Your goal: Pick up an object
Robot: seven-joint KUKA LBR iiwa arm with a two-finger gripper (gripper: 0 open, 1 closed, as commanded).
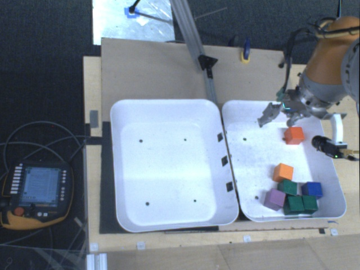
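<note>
The right bin [247, 151] holds several cubes. A red-orange cube [293, 135] lies alone near the far right. An orange cube [283, 172], a purple cube [275, 198], green blocks [297, 203] and a blue cube [312, 189] cluster at the near right corner. My gripper [282, 117] hangs over the bin's far right part, just beyond the red-orange cube and a little to its left. Its fingers are spread open, one finger [269, 115] pointing left, and nothing is between them.
The left bin [119, 122] sits beside the right one, their rims touching. A slanted grey pole [188, 21] comes down to the far edge between the bins. A teach pendant [36, 193] lies off the bench at the left.
</note>
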